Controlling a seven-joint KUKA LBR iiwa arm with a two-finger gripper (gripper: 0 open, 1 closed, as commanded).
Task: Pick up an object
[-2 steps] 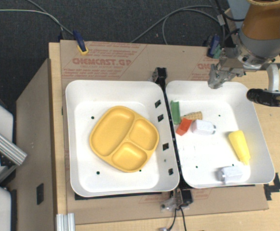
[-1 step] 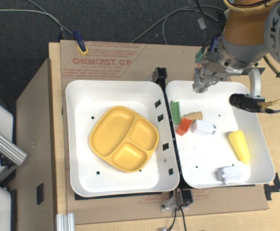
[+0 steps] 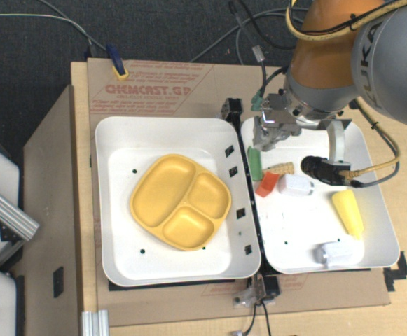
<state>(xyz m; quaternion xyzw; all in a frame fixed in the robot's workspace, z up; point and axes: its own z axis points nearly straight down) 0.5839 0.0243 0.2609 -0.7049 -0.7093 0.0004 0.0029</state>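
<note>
Bright, even light from above washes the left bin (image 3: 115,247) and right bin (image 3: 298,238) almost to glare, leaving only faint, soft shadows along their walls and under the yellow tray (image 3: 182,200), while the arm's orange band (image 3: 329,33) shows a dull sheen and slightly soft focus.

Brown bench (image 3: 49,187), printed cardboard sheet (image 3: 161,82), left white bin (image 3: 108,208), right white bin (image 3: 371,250)

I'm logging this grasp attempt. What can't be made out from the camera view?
Camera view:
Right bin, far edge: hidden under the arm.
Green object, top end: covered by the gripper; contact unclear.
Pale grey object near the front rim: too blurred to identify.
</note>
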